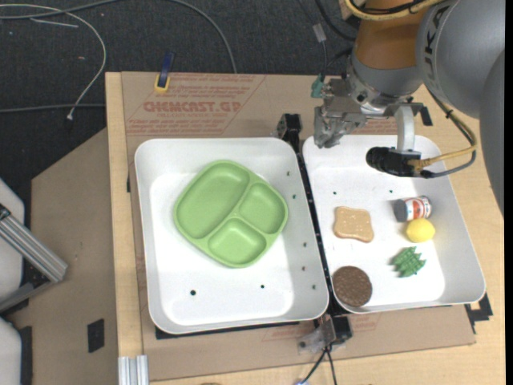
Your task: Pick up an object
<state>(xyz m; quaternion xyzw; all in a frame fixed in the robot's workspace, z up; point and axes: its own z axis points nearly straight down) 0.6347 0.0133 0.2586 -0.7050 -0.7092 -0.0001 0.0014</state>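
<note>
The end effector (329, 137) hangs over the far left corner of the right bin (353, 163), grasping nothing; whether it is released or clenched I cannot tell. Nearest the bin's middle lies the toast slice (353, 224), probably a light, stiff, flat toy best pinched across its edges. The cardboard (192, 99) beneath the bins reads "CHEMCAST GP".

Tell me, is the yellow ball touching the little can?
Cannot tell. In the camera view the yellow ball sits right under the little can, with no clear gap.
</note>
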